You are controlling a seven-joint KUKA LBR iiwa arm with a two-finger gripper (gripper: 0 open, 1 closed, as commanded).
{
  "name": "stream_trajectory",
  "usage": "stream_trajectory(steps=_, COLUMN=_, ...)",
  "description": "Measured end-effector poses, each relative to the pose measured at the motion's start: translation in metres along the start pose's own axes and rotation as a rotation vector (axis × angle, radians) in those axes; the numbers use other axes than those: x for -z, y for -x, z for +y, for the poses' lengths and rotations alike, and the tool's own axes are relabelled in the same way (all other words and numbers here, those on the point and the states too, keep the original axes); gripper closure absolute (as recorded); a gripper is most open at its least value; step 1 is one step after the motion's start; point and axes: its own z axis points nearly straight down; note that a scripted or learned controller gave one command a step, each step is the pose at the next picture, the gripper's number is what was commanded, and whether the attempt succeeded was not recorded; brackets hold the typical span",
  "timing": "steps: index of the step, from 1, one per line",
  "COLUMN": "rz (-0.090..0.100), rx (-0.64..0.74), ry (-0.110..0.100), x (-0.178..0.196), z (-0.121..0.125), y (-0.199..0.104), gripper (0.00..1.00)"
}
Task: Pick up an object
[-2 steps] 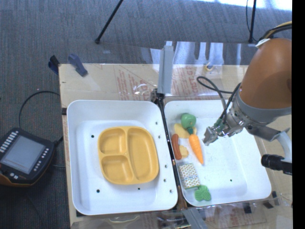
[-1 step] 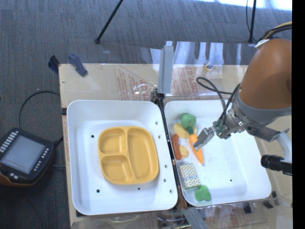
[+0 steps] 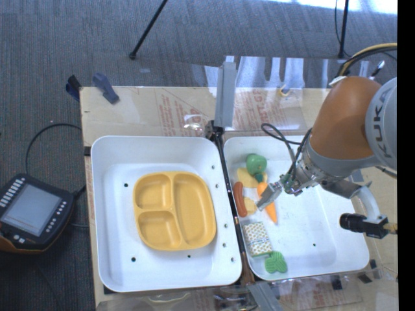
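Grey ribbed carpet (image 3: 71, 31) is seen all round the wooden bench (image 3: 149, 109). Tripod legs (image 3: 152, 21) are planted far behind the tool, and a teach pendant (image 3: 29, 212) is left on the floor, way off left.

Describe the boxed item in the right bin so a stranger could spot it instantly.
Start at the right bin, the one the gripper reaches into. Along its left wall runs a column of toy food; near the bottom lies the small box, between the sausage above and the green leafy piece below. It alone is rectangular and patterned.
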Motion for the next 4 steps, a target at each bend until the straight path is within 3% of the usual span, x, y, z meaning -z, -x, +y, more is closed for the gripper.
stream_trajectory(steps=1, rz=-0.002, rx=-0.081, ry=0.008, x=-0.110, z=-0.001, y=0.058, gripper=0.00)
stream_trajectory(steps=2, rz=0.001, rx=-0.086, ry=0.006, x=-0.102, z=-0.001, y=0.059, gripper=1.00)
stream_trajectory(steps=3, rz=0.001, rx=-0.167, ry=0.006, x=-0.111, z=-0.023, y=0.045, gripper=1.00)
stream_trajectory(steps=4, rz=-0.005, rx=-0.185, ry=0.017, x=0.060, z=-0.024, y=-0.014, gripper=1.00)
